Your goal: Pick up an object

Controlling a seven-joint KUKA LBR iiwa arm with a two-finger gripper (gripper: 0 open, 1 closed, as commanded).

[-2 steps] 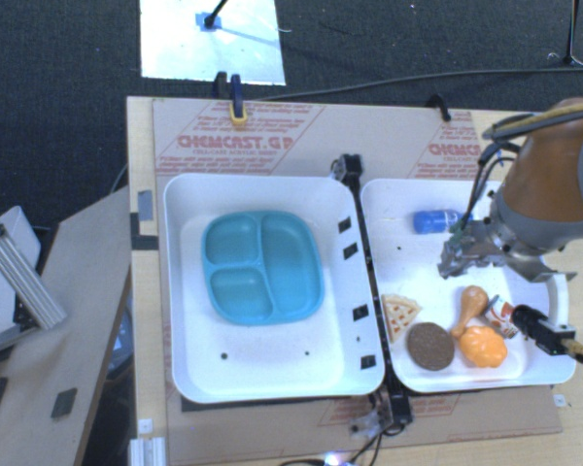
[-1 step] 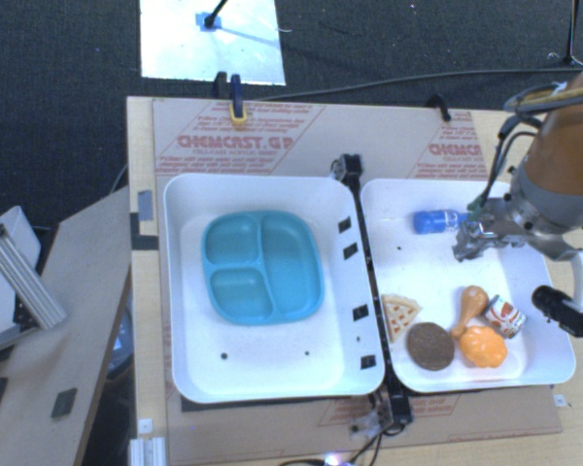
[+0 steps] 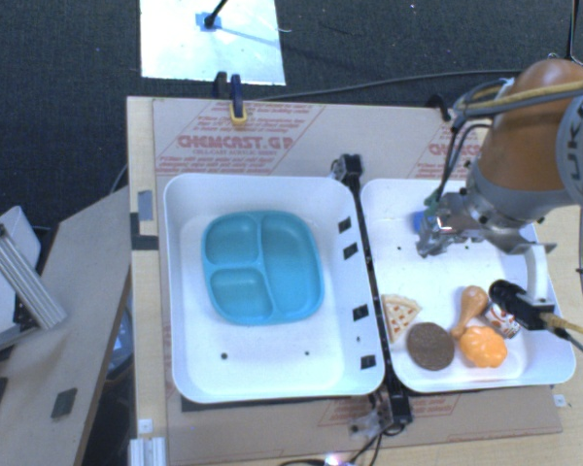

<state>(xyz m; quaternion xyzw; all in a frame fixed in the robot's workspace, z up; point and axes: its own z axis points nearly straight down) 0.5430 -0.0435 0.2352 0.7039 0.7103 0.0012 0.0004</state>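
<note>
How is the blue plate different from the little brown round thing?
The blue plate is large, squarish and split into three sections; the brown round thing is small, flat and plain. The plate lies alone in the left bin; the brown disc lies in the right bin among other toy foods. Both lie flat, away from the claw.

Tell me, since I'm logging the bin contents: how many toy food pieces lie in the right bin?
4, near its front edge: pizza slice, brown patty, drumstick, orange piece. The arm may hide others.

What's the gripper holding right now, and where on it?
Cannot be told: the gripper sits over the right bin with something blue at its tip, the grasp unclear.
</note>
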